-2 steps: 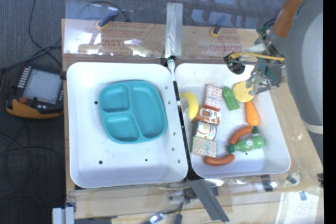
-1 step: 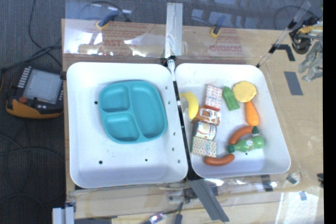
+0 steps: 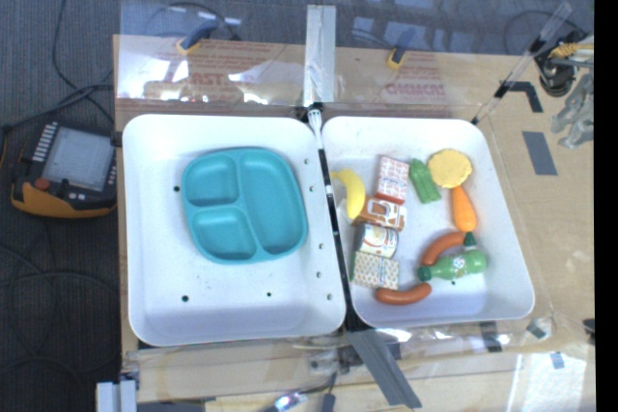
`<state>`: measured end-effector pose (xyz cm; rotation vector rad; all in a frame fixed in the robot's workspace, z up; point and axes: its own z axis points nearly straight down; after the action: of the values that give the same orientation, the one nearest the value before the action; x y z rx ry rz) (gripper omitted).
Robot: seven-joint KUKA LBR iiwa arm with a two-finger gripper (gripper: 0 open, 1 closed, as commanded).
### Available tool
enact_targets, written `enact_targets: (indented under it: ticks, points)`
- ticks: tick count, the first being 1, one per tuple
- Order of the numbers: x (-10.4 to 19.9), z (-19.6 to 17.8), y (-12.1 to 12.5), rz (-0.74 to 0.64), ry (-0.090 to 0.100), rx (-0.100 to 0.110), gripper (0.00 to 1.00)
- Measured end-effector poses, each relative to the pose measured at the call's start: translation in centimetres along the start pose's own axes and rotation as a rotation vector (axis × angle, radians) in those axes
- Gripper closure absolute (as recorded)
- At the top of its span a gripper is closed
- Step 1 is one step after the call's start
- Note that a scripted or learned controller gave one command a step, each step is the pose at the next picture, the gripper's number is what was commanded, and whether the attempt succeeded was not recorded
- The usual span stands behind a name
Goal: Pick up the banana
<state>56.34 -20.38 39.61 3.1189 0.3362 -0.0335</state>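
The yellow banana (image 3: 351,192) lies in the right bin (image 3: 502,236), close against that bin's left wall, with small food cartons (image 3: 391,179) just to its right. At the view's right edge, past the right bin's far corner and well away from the banana, I see a pale grey shape that looks like part of my gripper (image 3: 575,114). It is cut off by the edge of the view and blurred.
The left bin (image 3: 154,304) holds a teal divided plate (image 3: 243,205). Crowded in the right bin are several cartons, a green piece (image 3: 423,180), a yellow round (image 3: 450,168), a carrot (image 3: 463,206), two sausages (image 3: 403,294) and a green bottle (image 3: 454,265).
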Motion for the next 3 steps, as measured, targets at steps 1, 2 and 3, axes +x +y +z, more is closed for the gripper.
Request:
enact_targets:
  ticks: [1, 2, 3]
  points:
    - [0.1, -0.5, 0.0, -0.002, -0.012, -0.001, 1.0]
    - [0.3, -1.1, 0.1, -0.004, -0.023, -0.002, 1.0]
    - [0.5, -1.6, 0.1, -0.006, -0.035, -0.002, 1.0]
